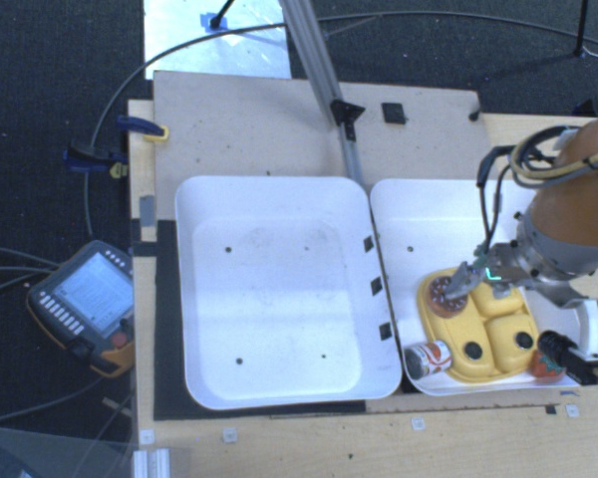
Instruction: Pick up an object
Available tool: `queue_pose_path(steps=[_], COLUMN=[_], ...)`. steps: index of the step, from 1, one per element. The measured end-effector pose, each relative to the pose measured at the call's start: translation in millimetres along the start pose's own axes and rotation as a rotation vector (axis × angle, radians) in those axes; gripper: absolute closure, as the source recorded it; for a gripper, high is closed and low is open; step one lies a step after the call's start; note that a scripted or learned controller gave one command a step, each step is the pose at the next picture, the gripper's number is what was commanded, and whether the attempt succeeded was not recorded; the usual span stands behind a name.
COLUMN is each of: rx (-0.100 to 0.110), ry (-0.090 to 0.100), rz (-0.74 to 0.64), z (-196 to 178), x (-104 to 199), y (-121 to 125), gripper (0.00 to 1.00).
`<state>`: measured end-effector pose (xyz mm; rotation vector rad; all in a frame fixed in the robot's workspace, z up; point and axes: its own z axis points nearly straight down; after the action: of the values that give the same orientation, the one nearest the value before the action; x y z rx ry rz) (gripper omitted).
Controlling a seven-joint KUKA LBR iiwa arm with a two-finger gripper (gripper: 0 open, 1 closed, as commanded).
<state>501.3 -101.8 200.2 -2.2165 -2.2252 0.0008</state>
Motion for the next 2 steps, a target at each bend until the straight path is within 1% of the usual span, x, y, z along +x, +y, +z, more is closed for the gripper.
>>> queue_pose_path(steps=[1,2], rx=[-0.002,0.002], ry=[0.000,0.000], rz=[0.000,0.003], z=[-0.9,60.8], x=[0.0,-2.9], y=[0.6,4.4], gripper=[0.00,0.00])
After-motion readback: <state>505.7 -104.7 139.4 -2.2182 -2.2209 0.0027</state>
